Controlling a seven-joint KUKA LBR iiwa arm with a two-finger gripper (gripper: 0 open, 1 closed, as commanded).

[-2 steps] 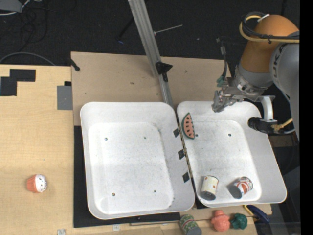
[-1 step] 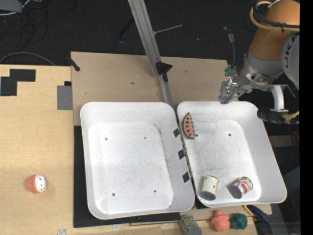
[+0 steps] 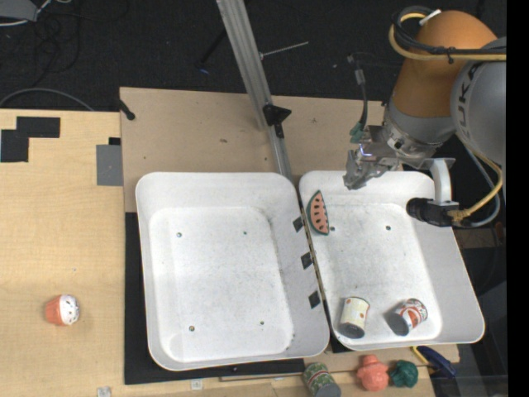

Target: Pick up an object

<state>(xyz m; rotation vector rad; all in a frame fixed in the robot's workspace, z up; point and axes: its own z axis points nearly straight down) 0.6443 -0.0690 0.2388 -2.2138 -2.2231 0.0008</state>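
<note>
Over the right bin's (image 3: 463, 304) far rim, the gripper (image 3: 360, 174) hangs high and sits nowhere near the candidates, so the main risk is a long descent onto a poor target. Nothing is visibly between the fingers; I can't tell whether they're parted or closed, since the fingertip area is small and dark against the rim. Closest object is the watermelon slice (image 3: 318, 213), lying flat against the bin's left wall right next to the divider between the bins. A thin flat piece hugging a wall is likely a bad grasp: fingers could hit the wall or rim, or close above it and come up empty. The white cup (image 3: 355, 317) and the red-and-white can (image 3: 407, 316) both lie on their sides near the front edge, close together but apart. Round things lying down will probably roll or squirt out if the jaws close off-axis, and one could get knocked into the other. The left bin (image 3: 165, 197) holds nothing to pick. Arm pose: it enters from the right, orange band (image 3: 438, 56) above the wrist, wrist tilted down and toward the left, tool pointing at the bin's back-left region. Cables loop near the wrist and could snag on a deep reach toward the front.
</note>
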